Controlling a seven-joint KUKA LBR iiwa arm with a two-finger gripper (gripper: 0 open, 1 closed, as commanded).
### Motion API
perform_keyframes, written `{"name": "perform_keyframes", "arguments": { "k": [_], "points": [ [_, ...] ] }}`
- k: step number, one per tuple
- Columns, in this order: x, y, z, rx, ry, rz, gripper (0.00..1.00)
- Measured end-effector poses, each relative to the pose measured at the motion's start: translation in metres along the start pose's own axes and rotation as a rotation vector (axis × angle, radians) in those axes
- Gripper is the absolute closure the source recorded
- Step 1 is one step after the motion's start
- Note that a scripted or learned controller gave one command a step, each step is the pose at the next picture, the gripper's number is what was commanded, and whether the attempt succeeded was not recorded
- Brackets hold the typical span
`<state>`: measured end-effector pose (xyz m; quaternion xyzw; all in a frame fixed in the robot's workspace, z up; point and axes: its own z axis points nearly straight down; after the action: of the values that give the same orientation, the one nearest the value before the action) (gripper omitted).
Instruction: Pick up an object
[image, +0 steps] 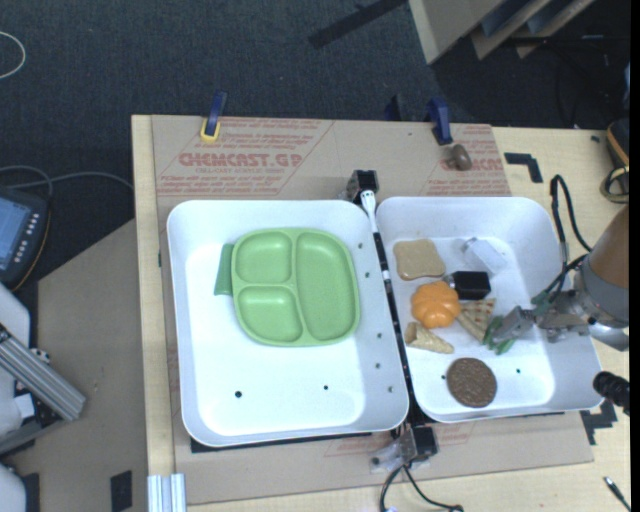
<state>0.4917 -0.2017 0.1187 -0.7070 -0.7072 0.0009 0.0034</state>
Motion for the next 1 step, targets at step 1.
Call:
{"name": "perform_keyframes", "arguments": {
  "k": [1],
  "points": [
    [0.0008,-0.0005,0.0364,-0.001,-0.001,0.001,0.00]
  ]
}}
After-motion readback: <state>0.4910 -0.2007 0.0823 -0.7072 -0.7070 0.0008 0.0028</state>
